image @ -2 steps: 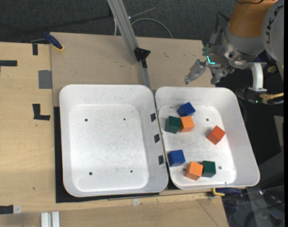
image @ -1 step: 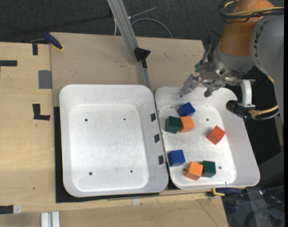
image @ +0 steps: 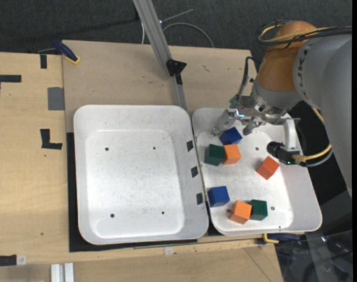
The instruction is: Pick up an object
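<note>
The arm [image: 310, 57] reaches in from 3 o'clock and ends over the upper part of the right bin [image: 302, 207]. Its gripper [image: 236, 122] sits just above a blue cube [image: 230, 136], and two fingers [image: 222, 122] seem to splay out toward 9 o'clock, though the view is too blurred here to tell how wide the jaws stand or whether they touch the cube. Just below, toward 6 o'clock, a green cube [image: 214, 154] and an orange cube [image: 232, 153] touch side by side. A red cube [image: 267, 168] lies apart at 3 o'clock of them. Near the bin's lower edge sit a second blue cube [image: 218, 195], a second orange cube [image: 241, 211] and a dark green cube [image: 259, 209], the last two touching. The left bin [image: 84, 122] lies alongside.
</note>
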### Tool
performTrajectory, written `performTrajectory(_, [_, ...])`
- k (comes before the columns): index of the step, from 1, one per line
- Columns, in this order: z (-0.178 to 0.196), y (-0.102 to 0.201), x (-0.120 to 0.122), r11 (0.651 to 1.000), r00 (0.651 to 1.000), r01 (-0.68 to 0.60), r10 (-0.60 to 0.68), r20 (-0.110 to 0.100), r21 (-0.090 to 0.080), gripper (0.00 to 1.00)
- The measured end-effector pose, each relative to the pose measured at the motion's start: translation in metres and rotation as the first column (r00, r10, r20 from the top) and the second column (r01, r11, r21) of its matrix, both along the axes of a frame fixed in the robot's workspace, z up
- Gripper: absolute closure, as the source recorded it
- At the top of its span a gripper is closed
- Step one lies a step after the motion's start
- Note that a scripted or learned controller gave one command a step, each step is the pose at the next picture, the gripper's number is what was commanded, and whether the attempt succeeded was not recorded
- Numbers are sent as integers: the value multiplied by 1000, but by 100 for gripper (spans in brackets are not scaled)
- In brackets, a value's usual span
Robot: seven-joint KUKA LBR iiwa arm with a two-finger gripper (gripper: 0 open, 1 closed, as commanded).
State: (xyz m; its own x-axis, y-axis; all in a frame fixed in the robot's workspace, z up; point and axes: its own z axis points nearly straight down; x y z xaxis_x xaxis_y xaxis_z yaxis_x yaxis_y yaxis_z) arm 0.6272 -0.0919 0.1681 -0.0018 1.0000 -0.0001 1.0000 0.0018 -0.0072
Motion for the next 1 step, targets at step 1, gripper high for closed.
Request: performTrajectory(1, [-54,-9,1,1000,1000,1,-1,16,-7,0])
